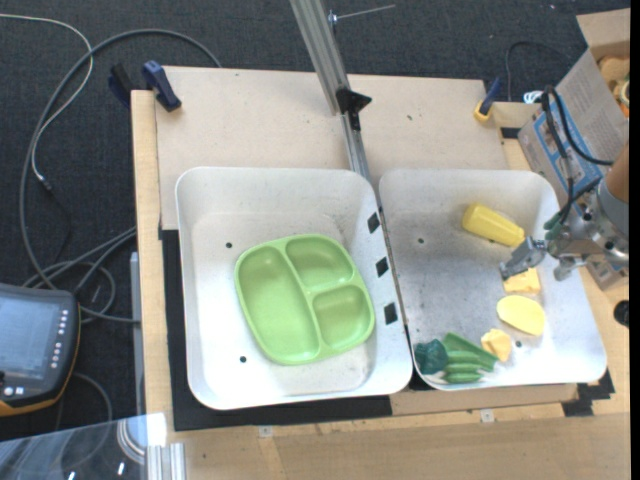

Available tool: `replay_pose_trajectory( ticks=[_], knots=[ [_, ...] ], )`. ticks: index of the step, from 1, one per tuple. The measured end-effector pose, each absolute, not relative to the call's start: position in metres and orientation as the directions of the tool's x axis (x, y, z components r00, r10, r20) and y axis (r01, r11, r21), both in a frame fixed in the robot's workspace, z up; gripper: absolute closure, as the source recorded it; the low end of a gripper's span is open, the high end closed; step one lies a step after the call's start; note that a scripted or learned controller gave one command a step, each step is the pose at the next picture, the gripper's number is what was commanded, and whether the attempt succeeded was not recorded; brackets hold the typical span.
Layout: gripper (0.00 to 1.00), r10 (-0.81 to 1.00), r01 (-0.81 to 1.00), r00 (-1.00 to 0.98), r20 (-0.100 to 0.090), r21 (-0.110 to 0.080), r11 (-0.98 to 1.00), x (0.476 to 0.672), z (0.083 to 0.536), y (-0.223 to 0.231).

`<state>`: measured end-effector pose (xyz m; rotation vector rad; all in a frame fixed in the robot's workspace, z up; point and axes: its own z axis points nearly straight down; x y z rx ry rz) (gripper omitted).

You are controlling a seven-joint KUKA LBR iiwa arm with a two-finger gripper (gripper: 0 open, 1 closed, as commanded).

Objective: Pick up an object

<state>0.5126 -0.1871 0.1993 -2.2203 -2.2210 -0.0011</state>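
Note:
My gripper hangs over the right side of the right bin, open, with nothing between its fingers. Its left finger is just above a small yellow wedge. A yellow cylinder-like piece lies up and to the left of the gripper. Below the wedge rests a round yellow slice, then a smaller yellow chunk. A bunch of green pods sits at the bin's front edge.
A green divided plate lies in the left bin. A metal pole runs down to the gap between the bins. A cardboard box and cables stand at the far right.

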Motion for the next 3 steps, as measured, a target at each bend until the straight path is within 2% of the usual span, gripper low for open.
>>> replay_pose_trajectory(
  ticks=[1,3],
  knots=[
    [0.00,1.000,1.000,-0.003,0.005,-0.007,0.003,0.4806,0.0894,-0.1202],
    [0.00,1.000,1.000,0.000,0.001,0.000,0.000,0.4820,0.0921,-0.1229]
  ],
)
